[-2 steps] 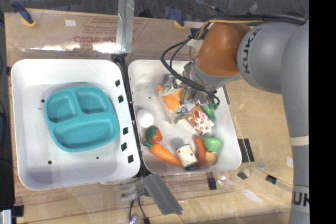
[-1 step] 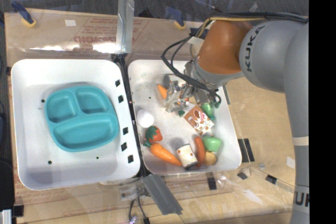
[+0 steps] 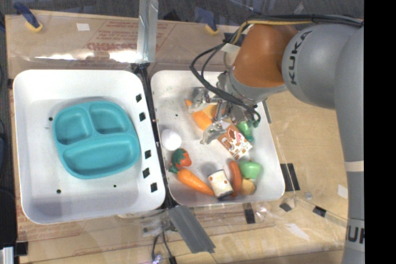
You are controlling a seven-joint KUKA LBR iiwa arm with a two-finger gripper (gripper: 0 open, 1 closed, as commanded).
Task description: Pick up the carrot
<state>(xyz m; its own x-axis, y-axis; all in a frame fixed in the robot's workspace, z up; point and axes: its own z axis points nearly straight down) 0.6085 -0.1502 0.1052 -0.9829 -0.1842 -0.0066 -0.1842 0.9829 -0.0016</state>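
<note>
tray (image 3: pixel 96 139) in left bin (image 3: pixel 25 151) | carrot (image 3: pixel 192 181) in right bin (image 3: pixel 162 93), front | gripper (image 3: pixel 213 127) above, behind it

Two white bins are sitting side by side: the left bin (image 3: pixel 25 133) and the right bin (image 3: pixel 162 102). The left bin is holding one teal divided tray (image 3: pixel 96 139). The right bin is holding one carrot (image 3: pixel 193 181), one white ball (image 3: pixel 171 140), one small white cup (image 3: pixel 219 183), one patterned carton (image 3: pixel 236 141) and several further toy foods, too crowded to count.
</note>
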